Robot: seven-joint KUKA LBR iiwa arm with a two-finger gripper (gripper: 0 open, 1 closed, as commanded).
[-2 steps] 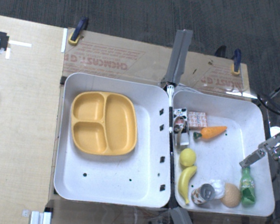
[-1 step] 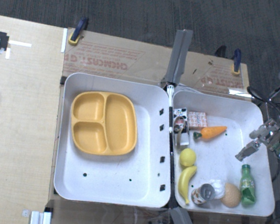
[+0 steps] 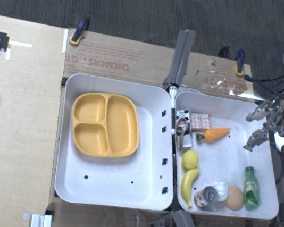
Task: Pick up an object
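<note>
Gleaming metal hand (image 3: 256,129) hangs above smooth white bin (image 3: 267,174).

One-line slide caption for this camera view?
Gripper above the right bin of toy food; yellow divided plate in the left bin.

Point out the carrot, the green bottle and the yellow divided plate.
carrot (image 3: 215,134): camera view, middle of its orange body.
green bottle (image 3: 251,188): camera view, middle of its body, below the neck.
yellow divided plate (image 3: 125,121): camera view, floor of its large right compartment.
</note>
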